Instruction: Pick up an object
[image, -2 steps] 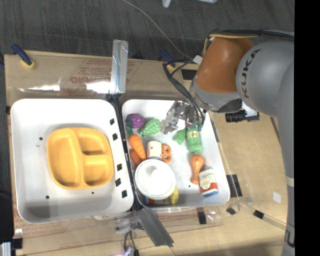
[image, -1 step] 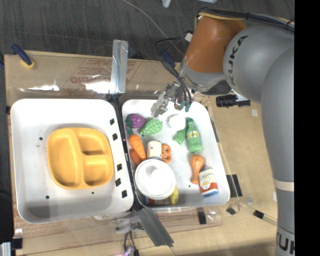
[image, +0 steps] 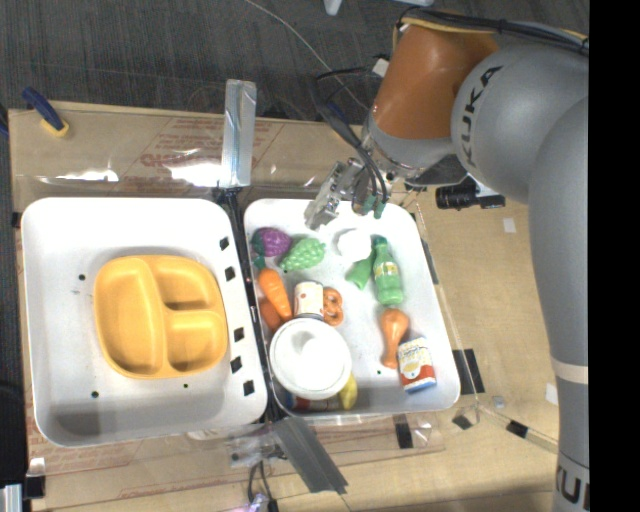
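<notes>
An object for picking has not yet been taken, as far as can be judged: every item is seen lying in a bin, and nothing is seen between the gripper's fingers, so the whole grasp and lift remain to be done.

In the left bin (image: 40, 300) one yellow divided tray (image: 160, 315) is seen, with three compartments.

In the right bin (image: 435, 330) the candidates are crowded together. Counted from the left: one purple piece (image: 270, 242) at the far left corner, one orange carrot (image: 274, 291) below it, one white bowl (image: 311, 356) at the near side, one green bumpy piece (image: 304, 254), one small can with a red label (image: 309, 297), one pretzel-like piece (image: 332, 307), one white cap-like disc (image: 352, 240), one green bottle (image: 386, 273), one orange drumstick-like piece (image: 393, 331), and one small carton (image: 416, 364) at the near right. Something yellow is partly hidden under the bowl.

The gripper (image: 330, 203) is seen above the far edge of the right bin, its fingers parted slightly and empty, nearest the green bumpy piece and the white disc.
</notes>
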